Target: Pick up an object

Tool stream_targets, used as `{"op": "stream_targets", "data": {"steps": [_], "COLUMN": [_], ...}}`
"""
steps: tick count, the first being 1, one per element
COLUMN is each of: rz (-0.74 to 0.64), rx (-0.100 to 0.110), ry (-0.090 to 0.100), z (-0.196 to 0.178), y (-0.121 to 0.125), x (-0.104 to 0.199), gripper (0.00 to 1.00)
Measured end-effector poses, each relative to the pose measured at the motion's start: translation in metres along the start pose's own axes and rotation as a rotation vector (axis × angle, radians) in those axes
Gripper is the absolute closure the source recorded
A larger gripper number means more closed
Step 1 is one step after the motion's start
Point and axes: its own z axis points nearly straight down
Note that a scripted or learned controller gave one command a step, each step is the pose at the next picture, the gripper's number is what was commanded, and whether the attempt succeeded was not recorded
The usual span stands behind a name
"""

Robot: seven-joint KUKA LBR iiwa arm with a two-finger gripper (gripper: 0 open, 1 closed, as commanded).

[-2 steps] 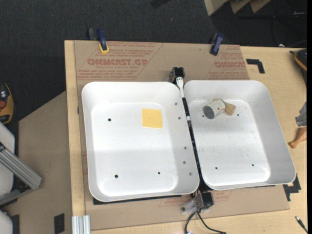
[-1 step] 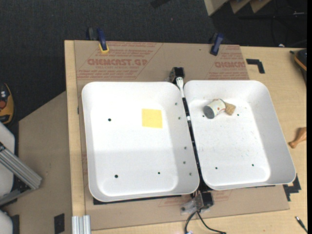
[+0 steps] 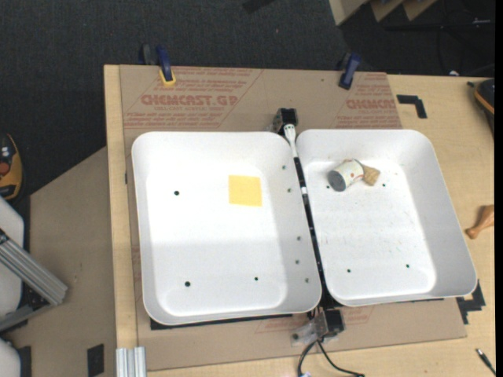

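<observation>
A flat yellow square (image 3: 245, 190) lies in the left bin (image 3: 157, 234), toward its upper middle. In the right bin (image 3: 424, 242), near the upper left, rests a small white cylinder with a dark grey end (image 3: 344, 175). A tan lump (image 3: 370, 176) touches the cylinder's right side.
The two white bins sit side by side on a brown board (image 3: 196, 96) held by blue clamps (image 3: 165, 63) at the back. A black clip (image 3: 286, 119) sits at the top of the seam between the bins. Cables (image 3: 322, 344) trail off the front edge.
</observation>
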Motion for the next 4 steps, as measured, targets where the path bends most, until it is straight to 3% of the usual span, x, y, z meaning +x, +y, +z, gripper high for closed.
{"op": "stream_targets", "data": {"steps": [1, 2, 3, 4], "rz": [-0.006, -0.01, -0.004, 0.006], "rx": [0.001, 0.011, -0.013, -0.005], "ry": [0.001, 0.003, -0.002, -0.005], "z": [0.001, 0.093, -0.004, 0.002], "y": [0.007, 0.001, 0.002, 0.042], "x": [0.034, 0.112, 0.121, 0.026], "gripper": [1.0, 1.0, 1.0, 1.0]}}
